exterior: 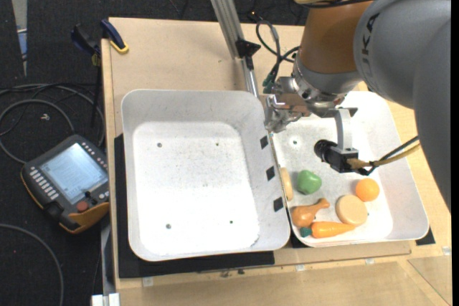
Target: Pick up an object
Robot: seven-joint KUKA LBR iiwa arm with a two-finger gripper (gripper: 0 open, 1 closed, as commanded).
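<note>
The arm [387, 32] reaches in from the right, its orange band sitting above the wrist, and the end effector [281, 113] hangs over the far left corner of the right bin [401, 147], close to the wall shared with the left bin [190, 168]. From where I stand I cannot tell how it is set; the wrist and its cabling cover that part, and nothing is visibly held there.

The things to pick lie clustered in the near part of the right bin, well apart from the end effector. A green toy [309, 181] sits just beside a pale yellow piece [287, 183] that rests against the bin's left wall. Nearer the front lie a brown drumstick-shaped toy [309, 212], a carrot [332, 229] and a round tan disc [351, 209], close together. A small orange ball [367, 189] sits just behind the disc.

A handheld control pendant [66, 181] lies on the floor left of the tabletop [172, 54]
</note>
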